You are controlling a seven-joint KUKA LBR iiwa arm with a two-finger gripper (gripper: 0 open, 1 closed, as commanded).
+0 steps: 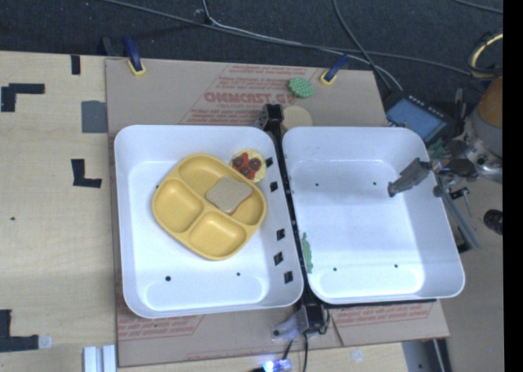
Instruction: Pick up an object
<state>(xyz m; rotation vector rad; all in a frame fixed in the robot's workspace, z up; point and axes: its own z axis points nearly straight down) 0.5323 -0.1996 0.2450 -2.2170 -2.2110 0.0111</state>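
The claw (409,176) hangs over the right edge of the right bin (368,280), and whether it is open or closed I cannot tell; nothing is seen between its tips. The things to pick lie well apart in the left bin (147,280): a yellow tray (184,207) with 4 compartments carrying a tan slice (228,194), and a small red-and-yellow toy (248,163) beside its rim. Both bins rest on a cardboard sheet (204,92) on the wooden tabletop (49,223), probably clamped to keep them fixed, with dark floor and cables (245,31) behind.

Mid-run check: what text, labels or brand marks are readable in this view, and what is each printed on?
"CHEMCAST" in red, on the brown board behind the bins; the smaller red print around it is too blurred to read.
More red print on the board's front edge: too small to read.
No text is legible on the white bins, the yellow tray or elsewhere.
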